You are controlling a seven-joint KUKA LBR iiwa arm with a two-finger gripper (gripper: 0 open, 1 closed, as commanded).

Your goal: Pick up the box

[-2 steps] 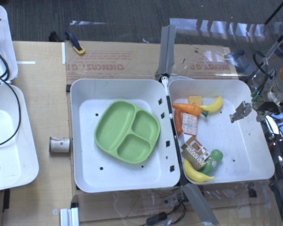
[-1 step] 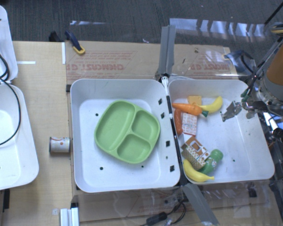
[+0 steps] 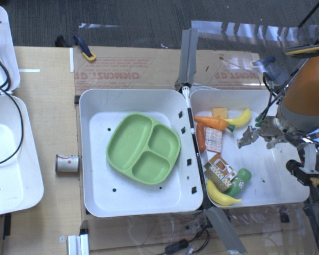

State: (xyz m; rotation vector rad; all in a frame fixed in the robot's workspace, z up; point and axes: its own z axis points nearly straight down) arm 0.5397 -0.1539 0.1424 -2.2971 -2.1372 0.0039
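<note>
box [image 3: 219, 172] lower-left of tool [image 3: 250, 137], apart | tool grip: cannot tell

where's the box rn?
Box lies in the right bin, near its front-left corner, between the green bottle and a banana.

One fixed camera is used, mounted above the bench [image 3: 48, 78] and angled down at a slant, so the far edge and a strip of dark carpet [image 3: 149, 7] are caught along the top. Both white bins are covered: the left bin [image 3: 90, 142] sits near frame centre, the right bin [image 3: 271, 190] toward the right side. The view is moderately close; the bins are seen nearly whole. The arm [image 3: 308, 89] is seen entering from the right and is cropped by the frame. Part of a further white tray [image 3: 10, 185] is cut off at the left edge.
</note>
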